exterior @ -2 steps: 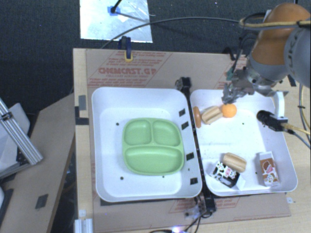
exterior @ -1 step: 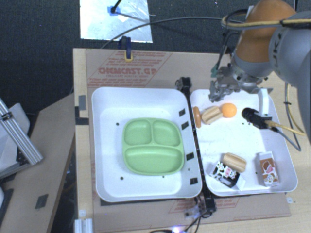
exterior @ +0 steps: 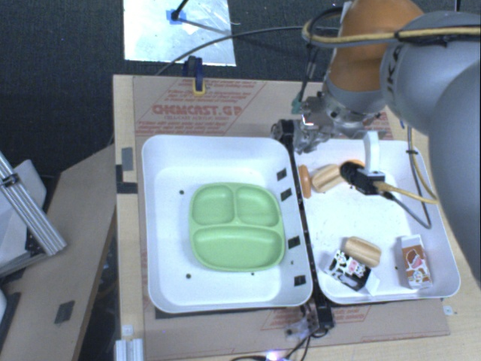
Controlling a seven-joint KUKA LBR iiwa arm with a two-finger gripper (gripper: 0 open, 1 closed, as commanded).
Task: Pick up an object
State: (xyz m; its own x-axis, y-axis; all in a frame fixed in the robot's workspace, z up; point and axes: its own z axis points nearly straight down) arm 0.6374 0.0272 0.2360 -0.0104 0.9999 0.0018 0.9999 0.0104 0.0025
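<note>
1. Your arm [exterior: 432, 74] reaches in from the right of the view, high over the right bin [exterior: 353, 220]. The orange band [exterior: 372, 32] sits at the top and the wrist is angled down and to the left.
2. The gripper [exterior: 304, 138] hangs over the far left corner of the right bin, right by the wall between the two bins. You can't tell from here whether it is released or clenched, and nothing shows in its grasp.
3. Just below the gripper in the view lies a bun [exterior: 325, 177]. Its long axis runs left to right, with the right end tipped slightly up.
4. Just beside the bun's left end lies a sausage [exterior: 304, 181], close against the bin's left wall. Its long axis runs up and down the view, along that wall.
5. Further toward the near edge you have a bread roll [exterior: 362, 250]. It lies left to right, its right end dipping a little.
6. A cow-print carton [exterior: 346, 270] is touching the bread roll on its near side.
7. A small box [exterior: 413, 263] lies near the right bin's near right corner, apart from the roll.
8. Over in the left bin [exterior: 169, 201], a green plate [exterior: 237, 243] lies flat in the middle.
</note>
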